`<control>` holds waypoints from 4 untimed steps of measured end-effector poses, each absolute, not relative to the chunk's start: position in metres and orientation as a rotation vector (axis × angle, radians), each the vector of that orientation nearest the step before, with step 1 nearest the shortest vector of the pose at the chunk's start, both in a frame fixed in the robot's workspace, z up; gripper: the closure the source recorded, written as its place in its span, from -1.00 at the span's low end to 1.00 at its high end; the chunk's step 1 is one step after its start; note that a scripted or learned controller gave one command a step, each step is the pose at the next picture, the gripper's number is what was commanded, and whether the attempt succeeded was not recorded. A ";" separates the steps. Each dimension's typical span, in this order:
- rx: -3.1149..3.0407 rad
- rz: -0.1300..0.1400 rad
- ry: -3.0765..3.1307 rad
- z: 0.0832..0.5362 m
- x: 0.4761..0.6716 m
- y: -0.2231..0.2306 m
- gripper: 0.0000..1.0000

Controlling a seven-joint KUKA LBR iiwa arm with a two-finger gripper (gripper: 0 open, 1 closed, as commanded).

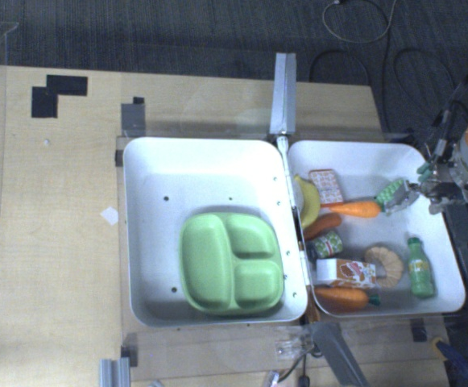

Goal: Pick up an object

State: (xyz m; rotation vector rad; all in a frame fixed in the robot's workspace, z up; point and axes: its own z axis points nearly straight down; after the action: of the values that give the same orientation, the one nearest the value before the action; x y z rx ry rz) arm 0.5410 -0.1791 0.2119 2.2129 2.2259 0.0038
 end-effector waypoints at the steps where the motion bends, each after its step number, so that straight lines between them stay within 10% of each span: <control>1: 2.102 0.003 2.332 0.099 0.588 -0.119 -1.00; 2: 2.079 0.004 2.352 0.095 0.564 -0.086 -1.00; 3: 1.989 0.007 2.425 0.186 0.582 -0.046 -1.00; 4: 1.576 0.010 2.704 0.090 0.546 -0.089 -1.00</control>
State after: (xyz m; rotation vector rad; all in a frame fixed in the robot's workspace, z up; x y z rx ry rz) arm 0.5460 -0.0887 0.0898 1.5761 2.7043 0.0102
